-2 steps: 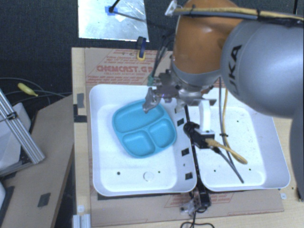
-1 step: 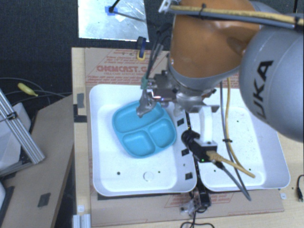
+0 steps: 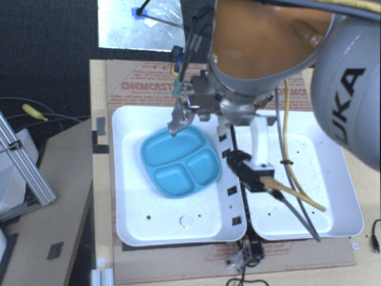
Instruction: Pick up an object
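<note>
At the bottom of the frame the desk [image 3: 77,207] carries a brown sheet with red lettering [image 3: 149,83], and on it two shallow white bins sit side by side. The left bin [image 3: 134,228] takes up the lower middle of the frame, and the right bin [image 3: 324,216] touches it along their shared wall.

A blue plate [image 3: 178,162] lies flat in the left bin, in the bin's upper half and nearer the shared wall than the left wall. It has three compartments, one large towards the top of the frame and two smaller ones below it. It sits turned at a slant to the bin's sides. The floor of the left bin below the plate shows a few small dark dots and a faint round mark.

The claw [image 3: 177,126] reaches down at the plate's upper edge, its tip meeting the upper left part of the blue rim. So the plate lies just below and to the right of the tip in the frame. Whether the tip presses on the rim or hangs just above it cannot be told, nor how far the claw is open. Nothing can be seen held in it.

Above the claw the grey arm [image 3: 351,94] covers the upper right of the frame.
</note>
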{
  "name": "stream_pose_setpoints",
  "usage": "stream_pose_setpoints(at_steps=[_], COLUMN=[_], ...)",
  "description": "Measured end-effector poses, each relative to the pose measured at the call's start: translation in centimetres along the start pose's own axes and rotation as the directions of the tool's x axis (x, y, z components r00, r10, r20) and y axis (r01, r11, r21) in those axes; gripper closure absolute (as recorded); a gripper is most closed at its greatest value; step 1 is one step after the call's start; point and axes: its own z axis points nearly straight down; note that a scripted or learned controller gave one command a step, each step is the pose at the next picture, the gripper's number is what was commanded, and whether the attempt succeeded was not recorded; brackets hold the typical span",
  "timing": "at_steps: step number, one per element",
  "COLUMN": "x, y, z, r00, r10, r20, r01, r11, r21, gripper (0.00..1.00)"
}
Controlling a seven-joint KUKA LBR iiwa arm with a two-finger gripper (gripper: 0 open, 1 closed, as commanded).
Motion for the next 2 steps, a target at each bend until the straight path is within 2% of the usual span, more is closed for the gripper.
stream_pose_setpoints(at_steps=[1, 2], x=[3.07, 2.94], y=[5.42, 5.24], z=[-7.96, -8.65], r00=[1.000, 1.000], r10=[0.000, -0.005], r20=[-0.002, 0.000], r01=[0.000, 0.005], r11=[1.000, 1.000], r21=[-0.006, 0.001], gripper=[0.00, 1.00])
